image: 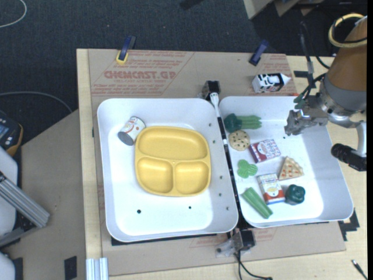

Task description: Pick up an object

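Right bin point(335, 174) holds small, probably light, rigid toy foods; gripper point(296, 123) hovers above, grip state indiscernible; pizza slice point(289, 169) suits an edge pinch.

Arm point(349, 69): cut off by right frame edge, upper right. Gripper point(297, 123): finger spacing too small to tell. Small red-and-white packet point(264, 150), centre right: print illegible. Small cow-patterned object point(270, 82), upper right on the bench: identity unclear. Grey equipment point(14, 209), lower left: cropped by frame edge.
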`<state>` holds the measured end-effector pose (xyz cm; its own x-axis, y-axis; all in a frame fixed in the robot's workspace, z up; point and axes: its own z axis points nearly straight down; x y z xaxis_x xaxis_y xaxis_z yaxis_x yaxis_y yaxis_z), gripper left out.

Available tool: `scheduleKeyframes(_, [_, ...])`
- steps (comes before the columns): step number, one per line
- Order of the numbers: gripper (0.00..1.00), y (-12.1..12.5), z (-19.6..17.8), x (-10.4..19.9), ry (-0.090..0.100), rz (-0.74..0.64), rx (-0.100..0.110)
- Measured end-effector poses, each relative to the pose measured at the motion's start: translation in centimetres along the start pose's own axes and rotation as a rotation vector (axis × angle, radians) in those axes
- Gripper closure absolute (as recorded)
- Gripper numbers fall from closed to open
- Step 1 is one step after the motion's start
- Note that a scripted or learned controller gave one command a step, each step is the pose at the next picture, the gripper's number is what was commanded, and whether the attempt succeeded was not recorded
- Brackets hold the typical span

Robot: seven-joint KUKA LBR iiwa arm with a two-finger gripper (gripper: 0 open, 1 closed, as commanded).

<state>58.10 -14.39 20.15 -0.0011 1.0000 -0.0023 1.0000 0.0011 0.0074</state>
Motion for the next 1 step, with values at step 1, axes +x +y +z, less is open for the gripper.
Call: scheduleKeyframes(1, [1.0, 0.14, -2.53, -0.02, 0.0, 0.0, 0.002])
